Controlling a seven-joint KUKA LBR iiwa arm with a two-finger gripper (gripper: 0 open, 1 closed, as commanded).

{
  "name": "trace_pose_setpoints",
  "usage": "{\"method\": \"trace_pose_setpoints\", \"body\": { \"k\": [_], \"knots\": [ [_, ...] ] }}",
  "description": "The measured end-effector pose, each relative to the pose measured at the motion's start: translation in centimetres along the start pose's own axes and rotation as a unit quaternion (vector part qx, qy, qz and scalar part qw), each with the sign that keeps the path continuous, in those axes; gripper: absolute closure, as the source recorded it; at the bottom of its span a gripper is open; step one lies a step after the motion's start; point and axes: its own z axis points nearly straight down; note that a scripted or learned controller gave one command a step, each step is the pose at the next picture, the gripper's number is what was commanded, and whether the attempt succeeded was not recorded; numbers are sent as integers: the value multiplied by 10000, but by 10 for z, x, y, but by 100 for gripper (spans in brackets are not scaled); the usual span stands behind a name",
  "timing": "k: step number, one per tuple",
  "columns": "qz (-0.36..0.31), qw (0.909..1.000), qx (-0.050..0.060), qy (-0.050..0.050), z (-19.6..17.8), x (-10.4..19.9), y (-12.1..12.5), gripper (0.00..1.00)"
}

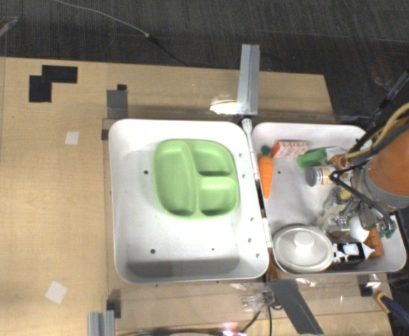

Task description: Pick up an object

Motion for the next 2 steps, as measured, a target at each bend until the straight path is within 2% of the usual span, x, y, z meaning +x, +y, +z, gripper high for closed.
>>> {"method": "trace_pose_setpoints", "body": {
  "k": [1,2],
  "knots": [
    [-1919,9814,-57,106,-50,-20,25,100],
    [-3441,9387,-118,138,-34,-61,11,100]
  ]
}}
